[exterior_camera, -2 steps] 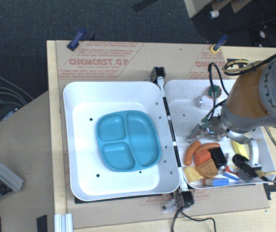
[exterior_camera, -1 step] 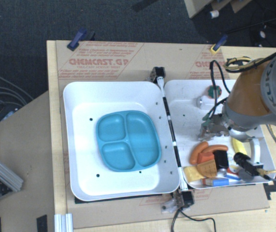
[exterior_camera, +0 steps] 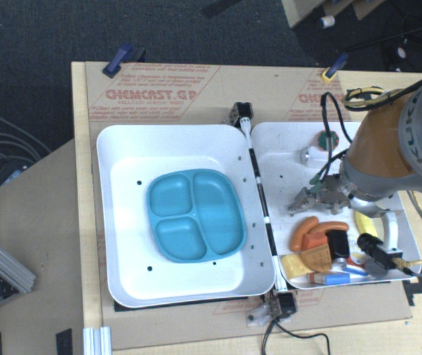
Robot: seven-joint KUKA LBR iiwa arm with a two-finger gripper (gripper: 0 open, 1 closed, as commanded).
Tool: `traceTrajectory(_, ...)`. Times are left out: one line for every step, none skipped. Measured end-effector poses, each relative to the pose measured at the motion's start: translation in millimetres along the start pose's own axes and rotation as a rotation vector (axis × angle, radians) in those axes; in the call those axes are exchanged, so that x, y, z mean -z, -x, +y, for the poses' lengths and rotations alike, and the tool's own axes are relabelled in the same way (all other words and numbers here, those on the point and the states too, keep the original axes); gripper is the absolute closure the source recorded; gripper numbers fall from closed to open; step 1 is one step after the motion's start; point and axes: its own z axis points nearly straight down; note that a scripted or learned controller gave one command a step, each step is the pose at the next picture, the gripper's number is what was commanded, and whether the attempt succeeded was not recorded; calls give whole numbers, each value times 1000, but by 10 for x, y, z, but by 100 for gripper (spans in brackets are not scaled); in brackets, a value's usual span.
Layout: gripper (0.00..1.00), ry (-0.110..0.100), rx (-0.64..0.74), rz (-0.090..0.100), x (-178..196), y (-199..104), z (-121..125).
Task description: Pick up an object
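My gripper (exterior_camera: 310, 198) hangs low over the middle of the right bin (exterior_camera: 284, 143), at the end of the grey arm with its orange band (exterior_camera: 380, 135). Just below it lies a curved orange object (exterior_camera: 315, 231) with a black block (exterior_camera: 338, 244) against its right side. A tan wedge (exterior_camera: 310, 261) and a blue and red pen (exterior_camera: 336, 278) lie at the bin's front edge. A yellow piece (exterior_camera: 366, 224) sits to the right of the orange object, partly under the arm. Nothing shows held in the gripper.
The left bin (exterior_camera: 122, 198) holds a blue divided plate (exterior_camera: 194, 214). A small white item (exterior_camera: 310, 154) and a green one (exterior_camera: 329, 139) lie at the back of the right bin. Cables run over the bench's right side. A black divider strip (exterior_camera: 259, 191) separates the bins.
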Motion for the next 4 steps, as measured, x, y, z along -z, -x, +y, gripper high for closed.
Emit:
traceTrajectory(0,1,2,-2,-92,332,744)
traceTrajectory(0,-19,-3,0,-114,318,1258)
traceTrajectory(100,-22,-2,-2,-18,320,1253)
traceTrajectory(0,-22,-2,-2,-18,317,1254)
